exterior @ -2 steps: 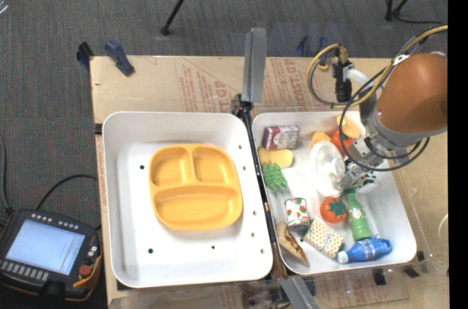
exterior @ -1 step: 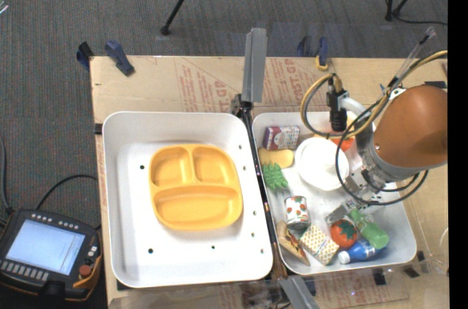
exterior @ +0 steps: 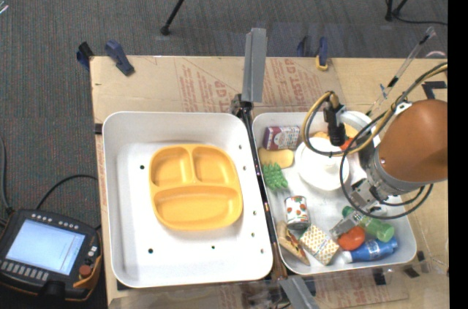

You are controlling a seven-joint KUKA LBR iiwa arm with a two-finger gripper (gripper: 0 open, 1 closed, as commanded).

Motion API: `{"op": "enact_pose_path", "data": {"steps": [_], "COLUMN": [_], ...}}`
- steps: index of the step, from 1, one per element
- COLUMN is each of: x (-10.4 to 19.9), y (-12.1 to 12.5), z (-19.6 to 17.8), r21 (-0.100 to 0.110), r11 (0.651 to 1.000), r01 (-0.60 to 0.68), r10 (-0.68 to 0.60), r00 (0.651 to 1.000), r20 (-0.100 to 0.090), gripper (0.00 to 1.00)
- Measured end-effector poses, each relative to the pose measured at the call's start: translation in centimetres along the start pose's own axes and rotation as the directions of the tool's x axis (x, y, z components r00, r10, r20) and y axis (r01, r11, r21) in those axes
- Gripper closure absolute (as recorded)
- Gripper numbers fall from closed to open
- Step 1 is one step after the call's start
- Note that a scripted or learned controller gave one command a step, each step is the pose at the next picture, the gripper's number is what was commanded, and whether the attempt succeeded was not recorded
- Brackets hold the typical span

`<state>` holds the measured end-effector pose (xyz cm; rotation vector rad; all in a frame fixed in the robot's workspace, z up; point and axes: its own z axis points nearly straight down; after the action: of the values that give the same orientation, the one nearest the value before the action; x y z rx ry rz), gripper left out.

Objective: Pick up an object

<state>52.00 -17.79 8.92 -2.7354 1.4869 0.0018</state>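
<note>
The arm comes in from the right of the frame, its orange band bulging over the right-hand bin (exterior: 409, 245), and the gripper (exterior: 349, 221) hangs low in that bin's lower right part. It sits right over a small red object (exterior: 353, 237), with a green bottle (exterior: 376, 228) just beside it and a blue bottle (exterior: 376, 250) lying below along the bin's near wall. From here I cannot tell how the hand is set, or whether it has anything in it.

The clutter is all on this side: a checkered packet (exterior: 319, 244), a small patterned can (exterior: 296, 210), a spiky green toy (exterior: 275, 176), a maroon carton (exterior: 281, 137) further up. The left bin (exterior: 121, 147) carries a yellow divided plate (exterior: 196, 185).

It looks like the reaching-down stage, with the red piece or the green bottle the likely target. The next move would call for a firm grasp on one item and a straight lift, since the neighbours crowd close.
</note>
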Motion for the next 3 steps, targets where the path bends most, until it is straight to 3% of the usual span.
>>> {"op": "enact_pose_path", "data": {"steps": [1, 2, 3], "x": [-1.8, -3.5, -0.1], "y": [2.7, -6.7, -14.8], "z": [-0.3, 0.6, 0.7], "r21": [0.007, -0.024, -0.024], "r11": [0.999, 0.956, 0.974], "r01": [-0.039, 0.292, 0.227], "r10": [0.040, -0.292, -0.227], "r00": [0.999, 0.956, 0.974], "r20": [-0.013, 0.002, -0.001], "gripper": [0.00, 0.00, 0.00]}}
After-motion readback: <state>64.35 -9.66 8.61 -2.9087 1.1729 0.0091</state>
